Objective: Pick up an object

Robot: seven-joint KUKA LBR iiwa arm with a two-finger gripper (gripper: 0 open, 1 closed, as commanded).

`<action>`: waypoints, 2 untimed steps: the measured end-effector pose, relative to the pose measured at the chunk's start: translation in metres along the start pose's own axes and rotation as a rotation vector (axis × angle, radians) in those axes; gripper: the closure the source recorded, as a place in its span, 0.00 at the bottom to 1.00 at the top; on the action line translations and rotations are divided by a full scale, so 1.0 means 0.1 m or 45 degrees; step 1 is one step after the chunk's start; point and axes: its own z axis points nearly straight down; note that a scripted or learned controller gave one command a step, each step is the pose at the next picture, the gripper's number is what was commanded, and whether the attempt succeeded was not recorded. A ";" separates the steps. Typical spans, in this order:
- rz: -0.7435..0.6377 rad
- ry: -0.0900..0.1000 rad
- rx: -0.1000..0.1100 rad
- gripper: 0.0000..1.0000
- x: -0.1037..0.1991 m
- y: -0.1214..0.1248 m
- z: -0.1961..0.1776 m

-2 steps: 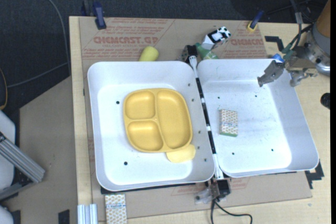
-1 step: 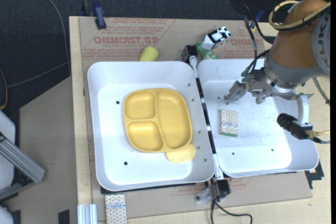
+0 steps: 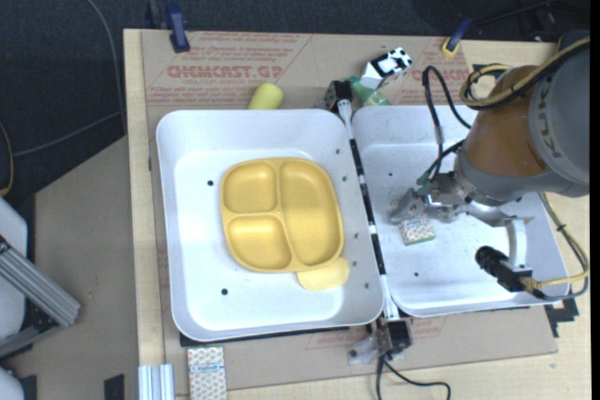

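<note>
In the right bin (image 3: 412, 140), a small pale square packet (image 3: 419, 232) lies flat on the floor near the bin's left wall. My gripper (image 3: 415, 205) hangs low over the floor just behind the packet, almost touching its far edge, and the grey arm with its orange band reaches in from the right. In the left bin (image 3: 187, 201) a yellow divided plate (image 3: 281, 214) rests in the middle. A pale yellow flat piece (image 3: 324, 275) pokes out from under the plate's front edge.
Outside the bins at the back, a yellow rounded object (image 3: 266, 96) lies on the cardboard. A black-and-white object (image 3: 388, 66) sits beside the right bin's back left corner. A patterned packet (image 3: 206, 372) lies in front of the left bin.
</note>
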 end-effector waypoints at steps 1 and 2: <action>0.000 0.000 -0.002 1.00 0.00 0.00 -0.10; -0.005 0.001 -0.003 1.00 0.81 0.21 -1.01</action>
